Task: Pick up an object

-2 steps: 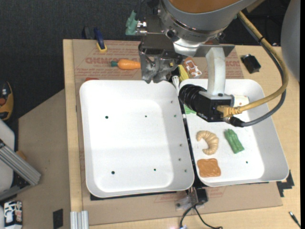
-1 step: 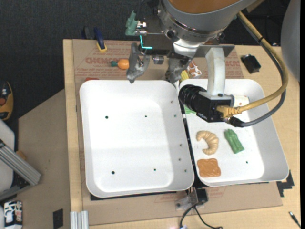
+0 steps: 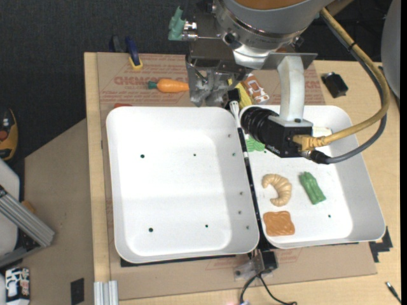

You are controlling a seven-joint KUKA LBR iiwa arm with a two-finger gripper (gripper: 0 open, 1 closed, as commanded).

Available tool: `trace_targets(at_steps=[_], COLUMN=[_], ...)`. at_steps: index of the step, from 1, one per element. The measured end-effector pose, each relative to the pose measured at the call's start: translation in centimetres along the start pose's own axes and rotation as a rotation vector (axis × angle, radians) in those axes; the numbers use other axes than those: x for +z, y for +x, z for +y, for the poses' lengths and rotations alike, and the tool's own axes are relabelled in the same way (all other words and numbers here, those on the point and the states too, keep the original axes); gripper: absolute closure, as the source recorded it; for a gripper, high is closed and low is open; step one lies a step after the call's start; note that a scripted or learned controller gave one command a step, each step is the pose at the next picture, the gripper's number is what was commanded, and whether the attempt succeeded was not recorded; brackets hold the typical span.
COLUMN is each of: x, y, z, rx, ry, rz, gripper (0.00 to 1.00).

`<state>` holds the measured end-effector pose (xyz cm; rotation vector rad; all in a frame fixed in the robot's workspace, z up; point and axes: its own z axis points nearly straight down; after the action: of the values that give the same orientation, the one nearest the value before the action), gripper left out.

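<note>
right bin: croissant, green block, waffle at 6 | carrot on cardboard at 11 | gripper state cannot be told

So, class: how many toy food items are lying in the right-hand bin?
3 clearly: a croissant mid-bin, a green piece to its right, a waffle in front. The arm may hide others.

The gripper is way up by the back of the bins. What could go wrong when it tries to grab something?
The gripper sits over the bins' back rims, near the divider, so it might bump them. The croissant, green piece and waffle lie close together; grabbing one could nudge another.
</note>
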<state>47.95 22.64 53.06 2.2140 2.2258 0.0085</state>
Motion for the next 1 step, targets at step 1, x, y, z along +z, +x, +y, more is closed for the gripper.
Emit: trace_targets(at_steps=[1], x=[0.06], y=[0.0], z=[0.0], rx=[0.0], ry=[0.002], rz=[0.0], gripper=[0.0])
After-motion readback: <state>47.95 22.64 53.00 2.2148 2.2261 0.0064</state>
